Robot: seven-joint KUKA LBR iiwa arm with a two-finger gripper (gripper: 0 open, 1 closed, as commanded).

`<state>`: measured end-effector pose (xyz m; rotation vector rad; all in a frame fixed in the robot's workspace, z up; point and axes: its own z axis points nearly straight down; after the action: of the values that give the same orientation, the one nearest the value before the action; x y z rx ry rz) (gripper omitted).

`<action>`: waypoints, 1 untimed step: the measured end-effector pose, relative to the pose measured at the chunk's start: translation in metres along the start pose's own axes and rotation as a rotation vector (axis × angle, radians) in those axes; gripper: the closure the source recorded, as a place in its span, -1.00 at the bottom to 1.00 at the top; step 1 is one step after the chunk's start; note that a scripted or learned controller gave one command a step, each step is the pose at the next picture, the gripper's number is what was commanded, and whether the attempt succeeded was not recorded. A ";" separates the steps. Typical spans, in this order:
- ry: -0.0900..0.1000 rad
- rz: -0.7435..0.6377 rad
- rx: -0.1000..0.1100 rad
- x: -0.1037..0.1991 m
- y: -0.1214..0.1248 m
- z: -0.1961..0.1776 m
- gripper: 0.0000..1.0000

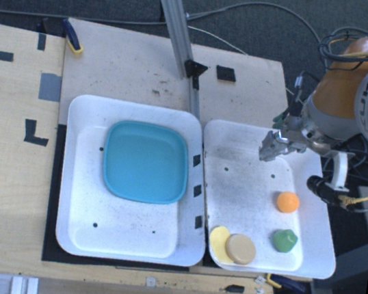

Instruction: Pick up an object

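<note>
The right bin (234,178) holds an orange ball (287,202), a green object (285,240), a tan round piece (241,248) and a yellow piece (218,240) partly under the tan one. My gripper (271,150) hangs over the bin's upper right part, above and left of the orange ball. Nothing shows between its fingers, and I cannot make out how they stand.
The left bin (78,161) holds a blue square plate (146,161). A grey metal pole (181,32) slants up from between the bins. Black cables trail at the top, and the arm's body (359,87) fills the upper right.
</note>
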<state>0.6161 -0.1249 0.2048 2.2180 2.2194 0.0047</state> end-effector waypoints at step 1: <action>0.000 0.001 0.000 -0.005 0.001 -0.062 1.00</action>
<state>0.6167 -0.1296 0.2666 2.2185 2.2188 0.0045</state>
